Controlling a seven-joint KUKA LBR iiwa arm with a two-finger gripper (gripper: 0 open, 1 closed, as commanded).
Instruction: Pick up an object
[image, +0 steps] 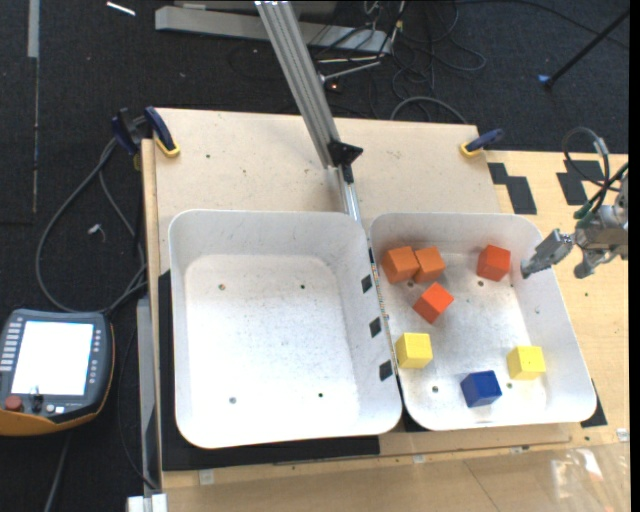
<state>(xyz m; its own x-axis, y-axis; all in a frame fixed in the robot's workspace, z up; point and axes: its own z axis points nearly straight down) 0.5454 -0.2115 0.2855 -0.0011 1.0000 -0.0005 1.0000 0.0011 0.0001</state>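
Scanning left to right, we take the right bin (560, 310) as our landmark. Well to its left, off the bench, a teach pendant (52, 372) lies on the dark floor. Touching the landmark's left wall sits the left bin (190, 300).

Inside the landmark, upper left: two orange cubes (413, 264) touching each other, a third orange cube (433, 301) just below them. Lower left, by the wall: a yellow cube (413, 349). Bottom centre: a blue cube (481, 388). Upper right: a red-orange cube (493, 262). Lower right: a second yellow cube (526, 361).

At the landmark's upper right rim hovers the gripper (550, 252); whether it is apart or together, we cannot tell. Nothing shows between its tips.

Our judgement: approach step, no target yet reached. The red-orange cube lies nearest and stands apart from its neighbours, so it looks the easiest pick. Next move calls for travel leftward over it, then a descent straddling it.
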